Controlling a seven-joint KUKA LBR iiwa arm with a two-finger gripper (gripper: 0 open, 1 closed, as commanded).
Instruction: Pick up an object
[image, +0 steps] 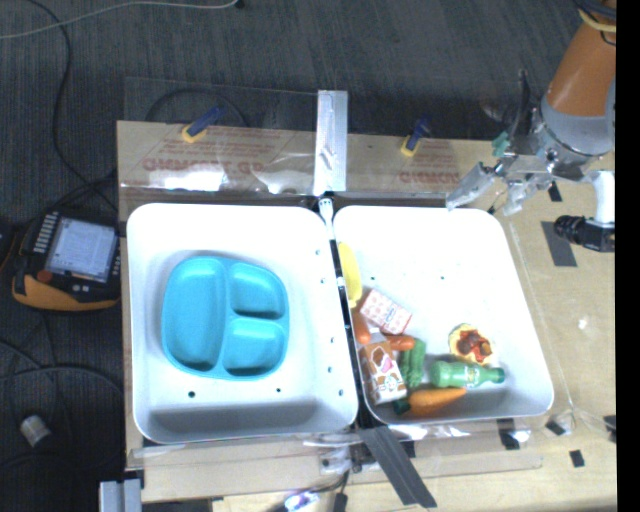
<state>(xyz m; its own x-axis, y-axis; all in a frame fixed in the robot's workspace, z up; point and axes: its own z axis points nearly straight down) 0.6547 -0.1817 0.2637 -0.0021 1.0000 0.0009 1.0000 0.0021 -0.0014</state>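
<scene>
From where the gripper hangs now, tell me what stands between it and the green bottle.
Nothing visible does. The gripper hangs above the right bin's far rim, and bare white floor runs from there to the green bottle. A round toy lies just beyond the bottle, close beside it.

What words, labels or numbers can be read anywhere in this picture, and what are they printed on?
None can be read for certain.
Red lettering on the clear plastic sheet behind the bins: mirrored and too blurred to read.
Small printed carton in the right bin: pattern visible, text too small.
Second carton beside the green bottle: too small.
Handheld device screen at left: glowing, unreadable.
</scene>
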